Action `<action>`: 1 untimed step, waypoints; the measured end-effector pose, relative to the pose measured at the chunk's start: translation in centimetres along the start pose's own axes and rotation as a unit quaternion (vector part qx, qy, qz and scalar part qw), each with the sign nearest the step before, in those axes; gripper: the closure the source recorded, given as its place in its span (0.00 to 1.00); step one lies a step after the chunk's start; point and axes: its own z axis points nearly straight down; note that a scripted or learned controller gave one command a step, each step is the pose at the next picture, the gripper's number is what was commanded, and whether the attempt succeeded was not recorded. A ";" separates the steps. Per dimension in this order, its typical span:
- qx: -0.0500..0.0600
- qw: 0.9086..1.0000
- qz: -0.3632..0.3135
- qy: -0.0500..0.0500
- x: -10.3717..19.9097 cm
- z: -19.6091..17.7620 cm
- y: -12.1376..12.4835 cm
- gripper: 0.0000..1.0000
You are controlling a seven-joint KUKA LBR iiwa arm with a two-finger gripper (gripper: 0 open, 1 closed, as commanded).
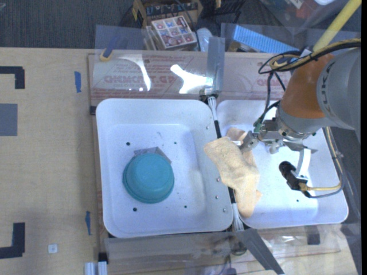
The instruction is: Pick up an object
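Gripper (250, 139), its grasp impossible to tell, meets the yellow cloth (236, 171) at the right bin's (327, 208) nine o'clock edge; a clean lift likely needs a firm, bunched pinch.

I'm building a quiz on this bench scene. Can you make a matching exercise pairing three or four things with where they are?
Things:
1. round teal plastic bowl
2. crumpled yellow cloth
3. two-finger gripper
4. small grey paper scrap

Places:
A. over the right bin, at the cloth's upper edge
B. draped across the divider between bins
C. left bin floor, upside down
D. left bin, just behind the bowl

Pairs: 1-C, 2-B, 3-A, 4-D
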 end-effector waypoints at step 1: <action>-0.005 0.999 -0.043 -0.001 0.5 0.7 5.7 0.00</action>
